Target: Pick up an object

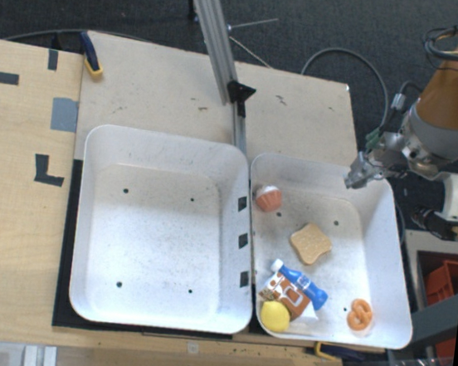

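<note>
1. We see two shallow white bins side by side on the bench; the left bin holds nothing that we can make out, and the right bin carries every loose thing.
2. The arm reaches in from the right, grey with an orange band above the wrist; its gripper hangs at the far right corner of the right bin, at the rim.
3. We cannot tell how the gripper is set (it is small and dark against the rim), and we see nothing in it.
4. A small round pastry with an orange base and pale top lies near the far left of the right bin, just beside the divider between the bins.
5. A slice of bread lies near the middle of that bin, well apart from the gripper.
6. Toward the near edge, a blue and white tube lies tilted over a brown and white packet; a yellow lemon sits touching the packet at its near side.
7. An orange, ring-shaped thing lies in the near right corner, apart from the cluster.
</note>
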{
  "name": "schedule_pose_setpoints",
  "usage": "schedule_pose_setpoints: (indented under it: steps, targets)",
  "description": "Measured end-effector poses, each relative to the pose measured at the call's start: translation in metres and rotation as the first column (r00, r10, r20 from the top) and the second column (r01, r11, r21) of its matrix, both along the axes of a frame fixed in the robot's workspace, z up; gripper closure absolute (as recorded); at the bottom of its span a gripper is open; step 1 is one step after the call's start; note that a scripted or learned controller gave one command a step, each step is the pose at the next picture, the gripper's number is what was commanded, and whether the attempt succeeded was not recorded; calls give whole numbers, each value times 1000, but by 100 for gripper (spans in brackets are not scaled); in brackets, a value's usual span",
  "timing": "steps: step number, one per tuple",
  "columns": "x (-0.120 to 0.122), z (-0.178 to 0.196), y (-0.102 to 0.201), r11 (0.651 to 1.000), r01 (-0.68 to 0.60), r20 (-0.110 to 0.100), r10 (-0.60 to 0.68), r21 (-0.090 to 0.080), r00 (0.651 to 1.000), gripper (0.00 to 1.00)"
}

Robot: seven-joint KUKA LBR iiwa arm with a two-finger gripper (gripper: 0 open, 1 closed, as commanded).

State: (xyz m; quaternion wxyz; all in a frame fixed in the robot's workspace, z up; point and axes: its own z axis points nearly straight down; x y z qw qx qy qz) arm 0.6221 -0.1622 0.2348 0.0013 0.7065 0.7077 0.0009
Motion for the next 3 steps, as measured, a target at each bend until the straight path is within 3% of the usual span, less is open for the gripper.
schedule_pose_setpoints:
  steps: [2,3]
  targets:
    - [-18,-12,107,1000,-5,-5,5,3,1000,100]
    - [-42,-5,164,1000,-6,-6,6,3,1000,100]
